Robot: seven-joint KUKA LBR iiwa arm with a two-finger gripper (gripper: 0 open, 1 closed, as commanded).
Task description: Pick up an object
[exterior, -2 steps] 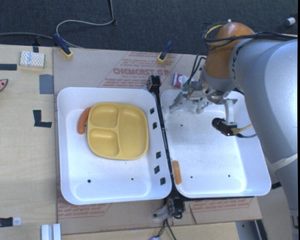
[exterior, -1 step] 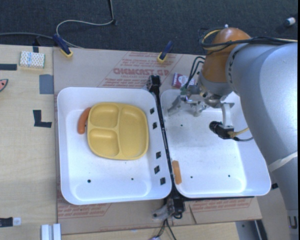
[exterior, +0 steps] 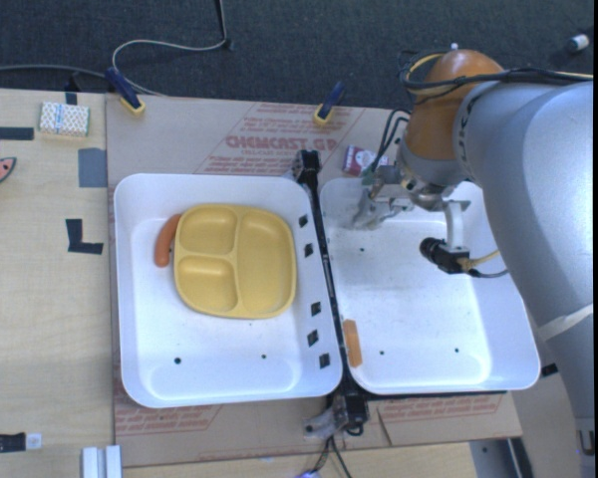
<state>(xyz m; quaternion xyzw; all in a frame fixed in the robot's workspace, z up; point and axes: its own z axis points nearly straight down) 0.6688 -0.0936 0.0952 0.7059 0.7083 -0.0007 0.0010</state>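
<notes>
the claw (exterior: pixel 371 210) hangs over the far left corner of the right bin (exterior: pixel 498 361); i cannot tell its state. the nearest thing is a small orange piece (exterior: pixel 352 342) at this bin's near left edge. better to descend straight above it, away from the wall.

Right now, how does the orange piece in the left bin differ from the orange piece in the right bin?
The left carrot lies against the yellow plate, partly tucked under its left edge; the right carrot lies apart, hard against its bin's left wall. The left one looks redder and longer, the right one paler. Both are small, elongated and roughly upright in the picture.
</notes>
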